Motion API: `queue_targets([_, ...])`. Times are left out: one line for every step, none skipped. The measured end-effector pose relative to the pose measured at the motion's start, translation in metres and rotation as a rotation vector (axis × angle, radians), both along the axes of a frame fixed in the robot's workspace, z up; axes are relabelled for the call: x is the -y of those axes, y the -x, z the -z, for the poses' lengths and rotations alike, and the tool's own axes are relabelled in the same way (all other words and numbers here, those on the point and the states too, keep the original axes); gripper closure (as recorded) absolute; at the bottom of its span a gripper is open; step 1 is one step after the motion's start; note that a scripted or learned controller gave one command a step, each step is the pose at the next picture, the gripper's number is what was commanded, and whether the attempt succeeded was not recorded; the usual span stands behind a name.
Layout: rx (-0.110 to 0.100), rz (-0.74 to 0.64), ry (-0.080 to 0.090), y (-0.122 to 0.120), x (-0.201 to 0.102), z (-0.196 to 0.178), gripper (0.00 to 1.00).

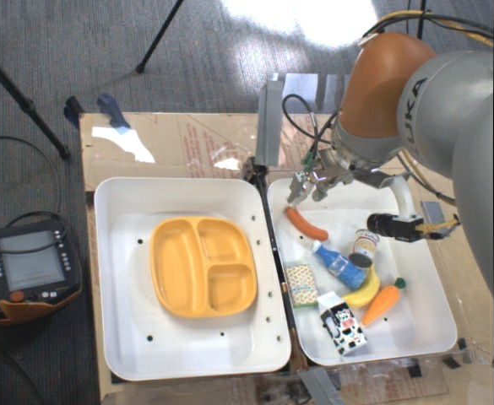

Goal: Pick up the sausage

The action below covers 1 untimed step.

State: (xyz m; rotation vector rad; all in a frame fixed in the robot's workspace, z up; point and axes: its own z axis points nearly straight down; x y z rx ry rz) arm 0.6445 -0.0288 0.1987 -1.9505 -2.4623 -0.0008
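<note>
The sausage [306,224], reddish-orange and lying at a slant, rests on the floor of the right bin [424,327] near its far left corner. My gripper [307,187] hangs just beyond the sausage's upper end, above the bin's back edge. Its two fingers stand apart, open, with nothing between them. The sausage lies free, a short way below the fingertips [297,194] in the view.
Close by the sausage in the right bin are a blue bottle [339,264], a small can [366,244], a banana [361,294], a carrot [382,303], a cracker packet [301,283] and a cow-print carton [343,326]. A yellow divided plate [203,266] sits in the left bin [120,327].
</note>
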Motion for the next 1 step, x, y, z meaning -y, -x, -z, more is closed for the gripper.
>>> queue_targets([-0.002, -0.139, 0.000, 0.0589, 0.0393, 0.0118, 1.00])
